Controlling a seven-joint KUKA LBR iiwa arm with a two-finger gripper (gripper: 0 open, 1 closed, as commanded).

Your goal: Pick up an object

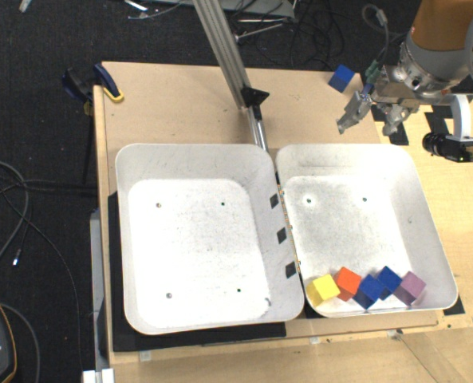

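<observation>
Several small cubes lie in a row along the near edge of the right bin (427, 214): a yellow cube (324, 289), an orange cube (348, 280), two blue cubes (369, 292) (389, 278) and a purple cube (411, 287). My gripper (373, 123) hangs above the bench just beyond the right bin's far rim, far from the cubes. It is open, with nothing between its two fingers.
The left bin (132, 214) sits beside the right one, with a black strip between them. A lone blue cube (341, 77) rests on the wooden bench behind the gripper. A slanted metal pole (224, 42) crosses the back. A blue-and-yellow clamp (100, 82) grips the bench's left corner.
</observation>
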